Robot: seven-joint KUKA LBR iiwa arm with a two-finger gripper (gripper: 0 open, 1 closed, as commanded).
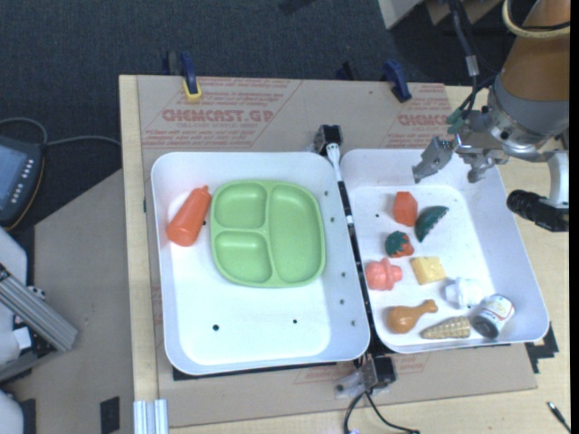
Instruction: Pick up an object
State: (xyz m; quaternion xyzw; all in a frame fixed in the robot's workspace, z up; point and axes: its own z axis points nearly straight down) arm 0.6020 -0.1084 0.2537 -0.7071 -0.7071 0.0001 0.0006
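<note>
My gripper (450, 168) hangs over the far edge of the right bin (516, 242), open, with nothing between its two spread fingers. Just below it in that bin lie a red-orange piece (404, 208) and a dark green leaf-shaped toy (431, 221). Further toward the front are a small green broccoli (398, 242), a pink-red toy (383, 275), a yellow cheese wedge (427, 268), a brown drumstick (412, 316), a corn cob (448, 330), a small white item (457, 290) and a can (493, 315) on its side.
The left bin (253, 333) holds a green divided plate (269, 233) and an orange carrot-like toy (188, 215) at its left side. A black clip (327, 138) sits where the bins meet at the back. Blue clamps (395, 78) hold the cardboard base.
</note>
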